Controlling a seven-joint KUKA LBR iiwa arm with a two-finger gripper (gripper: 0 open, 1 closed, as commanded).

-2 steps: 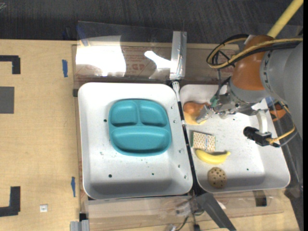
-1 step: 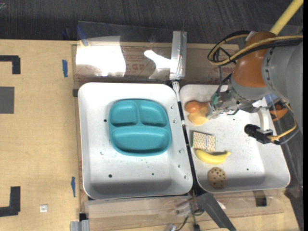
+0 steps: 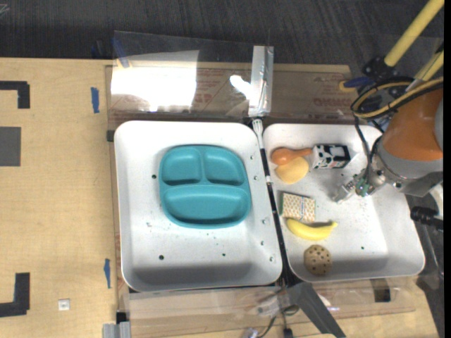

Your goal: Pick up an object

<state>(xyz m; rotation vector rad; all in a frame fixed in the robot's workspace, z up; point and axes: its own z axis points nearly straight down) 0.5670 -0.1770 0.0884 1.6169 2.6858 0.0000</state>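
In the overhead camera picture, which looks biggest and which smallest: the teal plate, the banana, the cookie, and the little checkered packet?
1. Teal divided plate, by far the largest.
2. Banana.
3. Checkered packet, a little shorter than the banana, though broader.
4. Cookie, close to the packet; that pair is hard to separate.

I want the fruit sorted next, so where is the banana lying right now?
The banana lies in the right bin, toward its left side, just below the patterned packet and above the cookie.

Gripper (image 3: 345, 191) is hovering low over the right bin (image 3: 394, 259), just right of the black-and-white carton (image 3: 330, 156); banana (image 3: 310, 228) and cookie (image 3: 317, 258) are lying nearby, teal tray (image 3: 204, 185) sitting left.
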